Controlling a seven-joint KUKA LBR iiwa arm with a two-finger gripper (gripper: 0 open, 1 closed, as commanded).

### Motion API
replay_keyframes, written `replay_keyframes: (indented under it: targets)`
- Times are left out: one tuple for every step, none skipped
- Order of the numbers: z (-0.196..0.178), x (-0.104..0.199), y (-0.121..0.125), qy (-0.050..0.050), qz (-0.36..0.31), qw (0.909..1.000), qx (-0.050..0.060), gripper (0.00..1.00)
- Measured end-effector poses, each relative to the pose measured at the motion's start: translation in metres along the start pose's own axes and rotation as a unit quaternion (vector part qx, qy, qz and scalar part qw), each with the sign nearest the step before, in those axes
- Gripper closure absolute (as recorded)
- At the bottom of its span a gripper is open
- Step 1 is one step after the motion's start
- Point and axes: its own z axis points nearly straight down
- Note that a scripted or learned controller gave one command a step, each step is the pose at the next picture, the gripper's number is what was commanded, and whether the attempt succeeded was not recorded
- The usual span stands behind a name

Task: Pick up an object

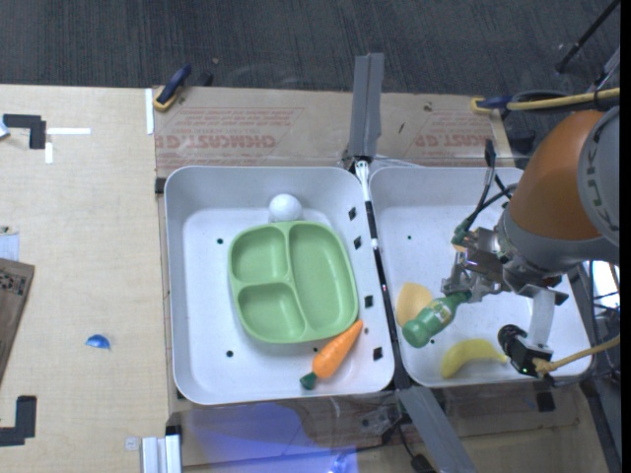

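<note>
Green bottle (427, 323) in right bin (424, 205), lying tilted, cap end toward 2 o'clock, touching gripper (461, 292). Whether fingers grip it or hang released: cannot tell. Yellow banana (471, 355) at 5 o'clock of bottle, pale yellow piece (412, 298) at its 11 o'clock. Left bin (197, 264): green divided plate (293, 281), white ball (285, 206) at plate's 12 o'clock, carrot (335, 352) at 5 o'clock.

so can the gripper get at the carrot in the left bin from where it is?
Probably yes. The carrot lies exposed beside the green plate, nothing on top. The gripper sits in the right bin over the green bottle, so it must cross the divider.
</note>
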Motion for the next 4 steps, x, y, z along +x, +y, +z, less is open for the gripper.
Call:
replay_keyframes:
  targets:
    - [0.100, -0.011, 0.056, 0.001, -0.101, 0.9949, 0.000, 1.00]
    - [-0.003, -0.004, 0.027, 0.001, -0.083, 0.9965, -0.002, 1.00]
    - [-0.025, 0.043, 0.073, 0.000, -0.093, 0.9957, -0.002, 1.00]
    - [-0.035, 0.024, 0.051, 0.000, -0.050, 0.9987, -0.002, 1.00]
